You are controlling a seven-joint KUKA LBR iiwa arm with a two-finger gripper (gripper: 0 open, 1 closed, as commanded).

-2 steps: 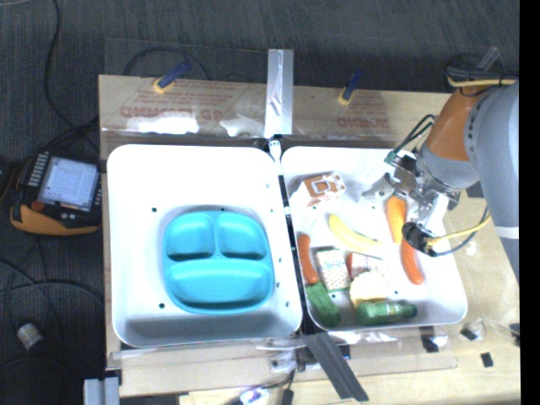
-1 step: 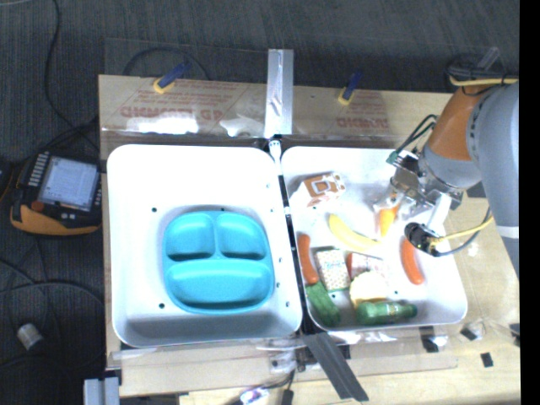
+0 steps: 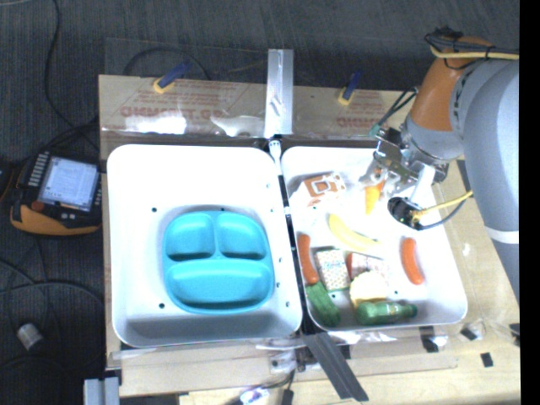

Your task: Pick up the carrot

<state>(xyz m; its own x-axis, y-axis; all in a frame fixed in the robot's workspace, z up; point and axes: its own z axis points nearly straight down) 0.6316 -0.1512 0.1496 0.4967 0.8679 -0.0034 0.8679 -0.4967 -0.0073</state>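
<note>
**Gripper at the carrot in a crowded right bin**

The right bin (image 3: pixel 451 298) is packed with toy food, and the yellow banana (image 3: pixel 350 230) near its middle serves as the marker. Just above and right of the banana lies the carrot (image 3: pixel 372 197), a short orange piece with a smooth plastic look. Its long axis runs nearly straight up and down the view. I cannot tell which end is the tip.

The gripper (image 3: pixel 386 174) sits directly above the carrot's upper end, touching or almost touching it. Whether it is clenched on the carrot or released cannot be told from here.

Above and left of the banana lies a white and orange packet (image 3: pixel 323 185). To the banana's left, a long reddish sausage (image 3: pixel 305 258) lies against the bin's wall. A second sausage (image 3: pixel 411 261) lies to the banana's right. Below the banana sit a small printed box (image 3: pixel 333 267), a pale wedge (image 3: pixel 368 288), a dark green bumpy vegetable (image 3: pixel 322 303) and a glossy green bottle (image 3: pixel 386 312) on its side. None of them covers the carrot.

Far left of the banana, the left bin (image 3: pixel 135 192) holds a blue divided plate (image 3: pixel 219 260).
</note>
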